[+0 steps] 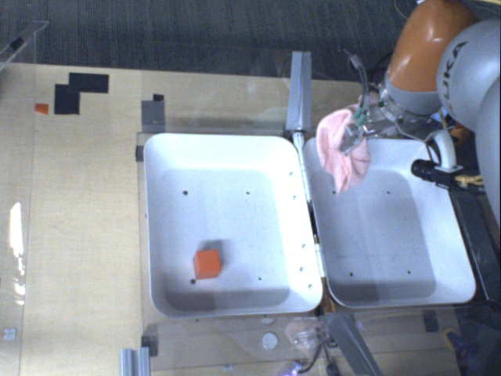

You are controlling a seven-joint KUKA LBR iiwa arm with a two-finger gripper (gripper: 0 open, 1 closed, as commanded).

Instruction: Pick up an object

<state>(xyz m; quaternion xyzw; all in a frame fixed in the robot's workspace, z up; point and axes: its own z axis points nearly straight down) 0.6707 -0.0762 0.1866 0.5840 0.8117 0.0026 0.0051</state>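
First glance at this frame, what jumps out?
The pink crumpled cloth dangling from the gripper above the far-left corner of the right white bin, clearly lifted off the floor. Next, the small orange cube sitting alone near the front of the left white bin. The grey arm with its orange band comes in from the upper right.

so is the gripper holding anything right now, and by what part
Yes: the gripper holds the pink cloth by its upper right edge, the rest hanging over the right bin.
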